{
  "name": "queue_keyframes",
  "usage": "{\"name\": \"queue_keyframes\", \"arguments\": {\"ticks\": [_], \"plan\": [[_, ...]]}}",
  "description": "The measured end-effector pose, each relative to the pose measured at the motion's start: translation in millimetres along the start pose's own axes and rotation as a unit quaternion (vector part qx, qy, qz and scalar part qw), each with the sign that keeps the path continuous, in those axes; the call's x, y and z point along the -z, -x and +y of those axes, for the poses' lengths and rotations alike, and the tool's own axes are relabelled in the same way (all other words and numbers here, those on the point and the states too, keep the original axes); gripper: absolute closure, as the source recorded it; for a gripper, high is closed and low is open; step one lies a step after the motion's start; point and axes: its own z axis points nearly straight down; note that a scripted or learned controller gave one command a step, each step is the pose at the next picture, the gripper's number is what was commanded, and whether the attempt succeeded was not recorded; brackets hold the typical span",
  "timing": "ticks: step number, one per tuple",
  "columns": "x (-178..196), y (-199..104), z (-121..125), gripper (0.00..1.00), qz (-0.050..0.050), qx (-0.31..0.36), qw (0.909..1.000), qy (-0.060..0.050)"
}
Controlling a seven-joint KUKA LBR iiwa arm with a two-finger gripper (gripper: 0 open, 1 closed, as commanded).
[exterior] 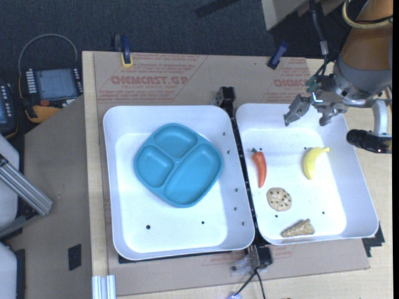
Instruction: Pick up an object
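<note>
In the right bin (355,167) lie a red-orange chili pepper (259,166), a yellow banana (313,161), a round cookie (278,199) and a tan wedge-shaped piece (298,229). My gripper (310,113) hangs over the bin's far edge, above and behind the banana. Its two fingers are spread apart with nothing between them.
The left bin (124,229) holds a blue divided plate (179,164). A black clip (225,96) sits between the bins at the back. Blue clamps (124,47) pin the cardboard base. A small screen device (55,83) lies off the bench at the left.
</note>
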Motion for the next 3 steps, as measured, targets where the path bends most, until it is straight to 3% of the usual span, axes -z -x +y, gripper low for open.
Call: {"name": "queue_keyframes", "arguments": {"ticks": [2, 3], "plan": [[-91, 0, 5, 0.00, 0.000, 0.000, 1.0000, 0.000], [-77, 0, 6, 1.00, -0.001, 0.000, 1.0000, 0.004]]}}
